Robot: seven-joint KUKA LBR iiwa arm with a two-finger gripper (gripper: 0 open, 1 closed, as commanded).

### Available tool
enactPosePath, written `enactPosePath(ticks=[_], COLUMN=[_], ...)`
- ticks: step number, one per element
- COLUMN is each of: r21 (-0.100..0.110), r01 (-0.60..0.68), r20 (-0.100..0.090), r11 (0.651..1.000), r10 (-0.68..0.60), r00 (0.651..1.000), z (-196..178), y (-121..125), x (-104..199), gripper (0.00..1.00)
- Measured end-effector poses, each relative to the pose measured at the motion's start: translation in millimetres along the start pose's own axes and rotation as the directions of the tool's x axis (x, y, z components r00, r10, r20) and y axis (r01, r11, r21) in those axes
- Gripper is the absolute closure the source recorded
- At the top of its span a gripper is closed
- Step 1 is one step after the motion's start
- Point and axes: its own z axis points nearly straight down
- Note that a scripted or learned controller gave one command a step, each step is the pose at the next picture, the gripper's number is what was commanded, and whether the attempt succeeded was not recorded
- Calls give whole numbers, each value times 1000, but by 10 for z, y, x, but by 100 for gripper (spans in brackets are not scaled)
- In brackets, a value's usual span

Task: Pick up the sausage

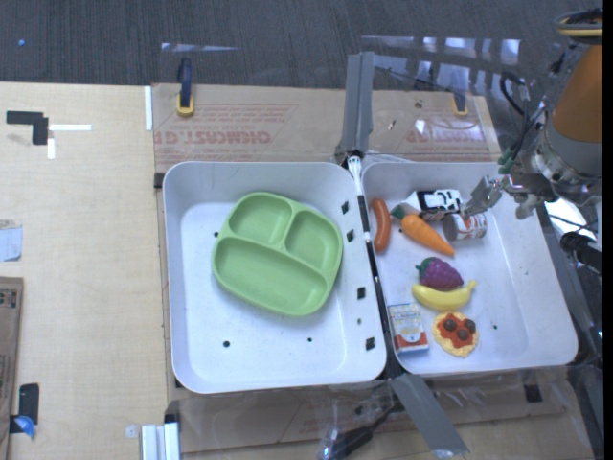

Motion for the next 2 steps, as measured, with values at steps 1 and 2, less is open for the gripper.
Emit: enactPosePath(ticks=[1, 2], r21=[-19, 5], r01=[-146, -316], r20=[0, 3], r11=[989, 949], r10=[146, 316], r00=[989, 949], z=[926, 1148], y=[404, 733], x=[456, 561], gripper=[0, 0])
